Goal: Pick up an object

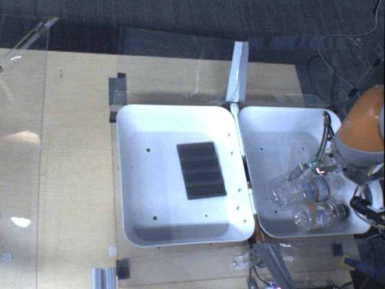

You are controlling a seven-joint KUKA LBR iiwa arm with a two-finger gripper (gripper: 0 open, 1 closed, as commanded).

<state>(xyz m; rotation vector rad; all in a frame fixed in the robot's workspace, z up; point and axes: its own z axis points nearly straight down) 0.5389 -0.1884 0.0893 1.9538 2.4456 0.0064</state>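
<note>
Two clear plastic bottles lie in the right bin (271, 131). The upper bottle (299, 191) has a bluish label and lies on its side. Just in front of it lies the lower bottle (319, 214), with a dark cap pointing right. My gripper (310, 168) reaches down at the right bin's right side, just above the upper bottle; whether it touches the bottle is unclear. The arm's orange band (365, 124) sits over the bin's right edge. In the middle of the left bin (138, 125) a black ribbed pad (201, 170) lies flat.
A metal post (237, 71) stands behind the seam between the two bins. Cables (343, 53) hang at the back right, and dark hardware (277, 270) sits in front of the right bin. The wooden bench (60, 161) stretches to the left.
</note>
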